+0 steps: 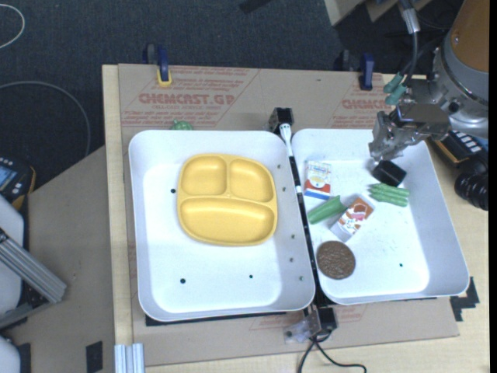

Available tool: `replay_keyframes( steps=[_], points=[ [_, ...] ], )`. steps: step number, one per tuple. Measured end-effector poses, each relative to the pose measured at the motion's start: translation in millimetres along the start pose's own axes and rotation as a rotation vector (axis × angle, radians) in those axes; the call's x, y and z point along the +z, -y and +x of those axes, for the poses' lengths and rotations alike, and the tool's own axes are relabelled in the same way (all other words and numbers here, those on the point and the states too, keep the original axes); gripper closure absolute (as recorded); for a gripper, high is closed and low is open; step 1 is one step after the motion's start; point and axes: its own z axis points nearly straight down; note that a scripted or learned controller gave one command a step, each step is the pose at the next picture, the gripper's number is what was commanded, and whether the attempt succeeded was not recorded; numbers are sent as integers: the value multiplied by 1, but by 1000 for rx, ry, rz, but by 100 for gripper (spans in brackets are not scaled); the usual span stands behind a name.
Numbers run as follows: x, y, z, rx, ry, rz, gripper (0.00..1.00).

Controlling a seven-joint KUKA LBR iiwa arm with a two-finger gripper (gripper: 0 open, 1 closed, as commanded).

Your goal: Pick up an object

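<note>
Overhead, gripper (386, 152) hangs over far part of right bin (435, 270), finger state cannot tell. Small black block (390, 173) just beneath it, beside green piece (388, 195). Nearer: second green piece (324, 210), two small cartons (318, 176) (353, 217), brown disc (335, 259). Left bin (155, 270) holds yellow divided plate (227, 199).

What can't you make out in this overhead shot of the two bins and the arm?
- Hand, camera view: whether it holds anything; its own body blocks the tips.
- Black object under it: what it is, too small.
- Print on the two small cartons: too small.
- Arm: cut off by the right edge.
</note>
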Motion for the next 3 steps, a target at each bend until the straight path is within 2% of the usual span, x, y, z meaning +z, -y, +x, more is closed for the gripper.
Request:
replay_keyframes(
  steps=[1,2,3],
  points=[
    [-65,2,162,-27,-7,6,100],
    [61,4,186,-11,3,26,100],
    [30,2,125,-2,-1,11,100]
  ],
)
